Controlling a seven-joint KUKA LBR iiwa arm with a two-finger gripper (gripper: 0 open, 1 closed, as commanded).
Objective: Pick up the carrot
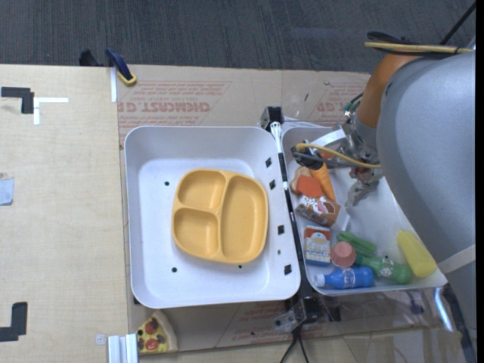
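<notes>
Cardboard sheet [227,100] under white bins [144,225], dark carpet [189,13] beyond.

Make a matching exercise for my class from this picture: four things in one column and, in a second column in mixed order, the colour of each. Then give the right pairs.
Things
1. divided plate in the left bin
2. carrot
3. bottle at the right bin's near edge
4. banana-shaped toy

Colours
A. blue
B. orange
C. bright yellow
D. mustard yellow

Pairs: 1-D, 2-B, 3-A, 4-C
</notes>
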